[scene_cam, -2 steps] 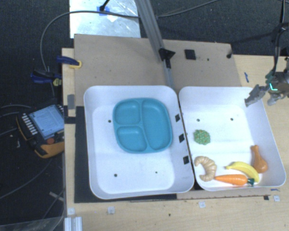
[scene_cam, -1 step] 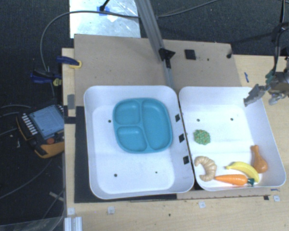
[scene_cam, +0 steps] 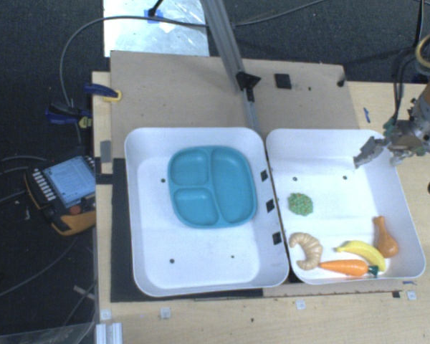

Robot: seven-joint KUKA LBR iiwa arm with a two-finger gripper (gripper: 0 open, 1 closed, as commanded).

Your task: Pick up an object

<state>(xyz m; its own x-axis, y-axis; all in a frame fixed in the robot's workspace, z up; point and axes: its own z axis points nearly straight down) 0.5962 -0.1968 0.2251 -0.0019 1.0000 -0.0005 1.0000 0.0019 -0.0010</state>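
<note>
Camera view: two white bins. Left bin (scene_cam: 147,264) holds one blue divided plate (scene_cam: 212,186). Right bin (scene_cam: 330,149) holds five toy foods: green pea cluster (scene_cam: 300,204), croissant (scene_cam: 307,249), banana (scene_cam: 361,251), carrot (scene_cam: 344,267), drumstick (scene_cam: 385,237), all near its front. No legible writing. Tan board on dark carpet. My gripper (scene_cam: 376,150) hangs over the right bin's far right corner, carrying nothing; finger state, cannot tell.

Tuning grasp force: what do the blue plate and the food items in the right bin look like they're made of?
Blue plate: looks like moulded plastic, matte, one even colour, three pressed sections. Banana, carrot, croissant, drumstick: likely toy plastic or rubber, with flat saturated colours; hard or soft can't be told. Green lump: bumpy texture, material unclear. Bins: smooth white plastic, probably.
</note>
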